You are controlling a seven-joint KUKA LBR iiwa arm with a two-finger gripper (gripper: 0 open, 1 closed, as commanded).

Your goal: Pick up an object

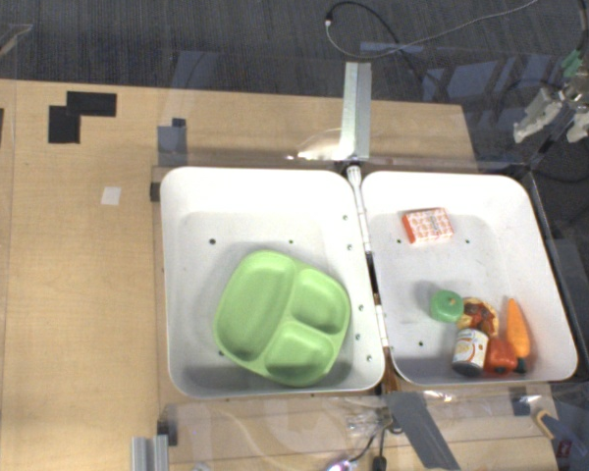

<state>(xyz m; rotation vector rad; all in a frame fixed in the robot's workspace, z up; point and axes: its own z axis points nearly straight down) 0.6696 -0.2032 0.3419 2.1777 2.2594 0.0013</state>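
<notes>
The bench [69, 292] is light wood w/ black marks at upper left. Two shallow white bins sit side by side on it, edges touching at centre.

Left bin [191, 214]: holds one item, a lime-green divided plate [283, 315] w/ three compartments, lying tilted in the lower-centre part of the bin, near the front wall.

Right bin [501, 214]: holds several small items. A red-and-white patterned box [428, 226] lies flat in the upper-centre area, well apart from the rest. A cluster sits at lower right: an orange carrot-shaped item [517, 328] next to the right wall; a small bottle w/ white label [469, 349] on its side, just beside the carrot; a green round item [447, 306] at the cluster's upper left, touching or nearly touching the bottle's dark top.

Gripper [562, 116]: at upper right, outside the bins, above the far corner of the right bin, well apart from all items. It holds nothing. Finger state: cannot tell at this res.
</notes>
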